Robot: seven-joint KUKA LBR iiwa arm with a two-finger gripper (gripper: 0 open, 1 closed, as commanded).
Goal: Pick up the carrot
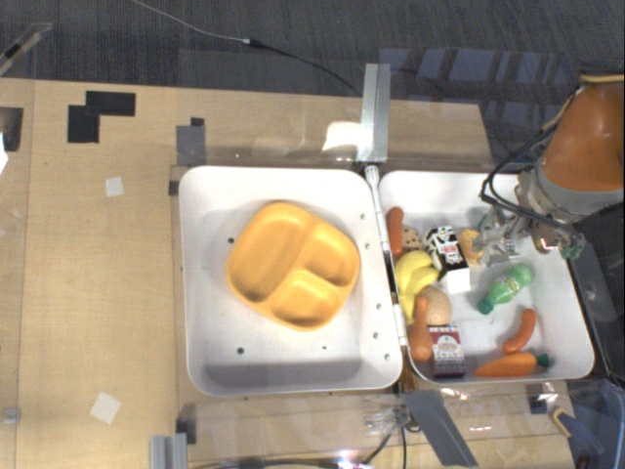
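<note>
The carrot (508, 364) is orange with a green stub at its right end. It lies flat along the front edge of the right bin (576, 355), near the front right corner. My gripper (501, 244) hangs over the back half of that bin, below the orange wrist band, well behind the carrot. It sits just above a green bottle (505, 288) and I see nothing held in it.
A short orange-red sausage (520, 330) lies just behind the carrot. The right bin also holds a banana (415, 274), a long sausage (395, 231), a black-and-white toy (447, 246), a brown egg shape (437, 308) and a red box (446, 348). A yellow divided plate (293, 262) fills the left bin.
</note>
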